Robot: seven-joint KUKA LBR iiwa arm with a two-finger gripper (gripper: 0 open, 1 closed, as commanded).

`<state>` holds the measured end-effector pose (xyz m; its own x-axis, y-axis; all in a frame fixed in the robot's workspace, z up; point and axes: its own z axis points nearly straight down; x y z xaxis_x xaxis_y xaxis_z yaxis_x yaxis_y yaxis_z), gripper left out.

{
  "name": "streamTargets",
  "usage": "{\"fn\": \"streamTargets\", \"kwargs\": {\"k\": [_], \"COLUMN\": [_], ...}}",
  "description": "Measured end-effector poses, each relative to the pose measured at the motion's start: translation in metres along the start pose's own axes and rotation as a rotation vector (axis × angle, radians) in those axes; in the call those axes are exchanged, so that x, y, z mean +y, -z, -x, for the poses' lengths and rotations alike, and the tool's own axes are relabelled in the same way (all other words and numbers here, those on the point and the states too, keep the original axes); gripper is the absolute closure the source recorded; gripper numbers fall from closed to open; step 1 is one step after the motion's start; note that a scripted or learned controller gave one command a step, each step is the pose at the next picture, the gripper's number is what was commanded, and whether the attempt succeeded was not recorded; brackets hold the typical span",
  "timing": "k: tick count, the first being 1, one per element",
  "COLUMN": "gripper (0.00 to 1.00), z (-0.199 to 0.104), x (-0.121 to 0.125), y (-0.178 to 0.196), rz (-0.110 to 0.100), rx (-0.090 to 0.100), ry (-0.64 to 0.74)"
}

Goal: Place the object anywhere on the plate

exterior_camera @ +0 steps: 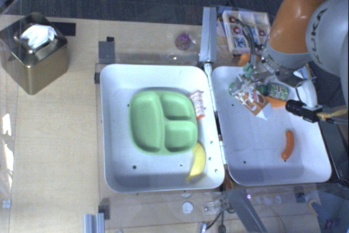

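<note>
A green divided plate (pixel 158 117) lies in the middle of the left bin (pixel 115 144). A yellow banana (pixel 197 161) rests against the plate's lower right edge. A small red-and-white packet (pixel 197 103) lies at its upper right edge. In the right bin (pixel 256 144), a heap of packets and wrappers (pixel 251 95) sits at the back, with a green and orange item (pixel 277 91) beside it. An orange-red sausage (pixel 287 144) lies alone toward the right wall. My gripper (pixel 255 69) is low over the back of the heap, and the wrist hides what is under it.
A brass-coloured box holding white paper (pixel 34 54) stands on the bench at the far left. A small purple item (pixel 184 41) lies behind the left bin. A printed carton (pixel 242 27) sits behind the right bin. The metal divider (pixel 206 35) runs between the bins.
</note>
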<state>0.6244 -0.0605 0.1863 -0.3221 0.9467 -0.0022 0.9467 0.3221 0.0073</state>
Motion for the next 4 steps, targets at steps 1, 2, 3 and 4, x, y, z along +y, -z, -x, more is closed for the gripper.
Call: {"fn": "streamTargets", "kwargs": {"k": [1,2,3,4], "gripper": [1.0,1.0,1.0,0.0], "z": [-0.072,-0.139,-0.204,-0.203], "x": [0.003,-0.002,-0.02,-0.02], "y": [-0.001,-0.001,-0.03,-0.03], "rz": [-0.002,-0.004,-0.004,-0.004], "rx": [0.002,0.002,0.003,0.003], "ry": [-0.033,-0.093,0.016,0.015]}}
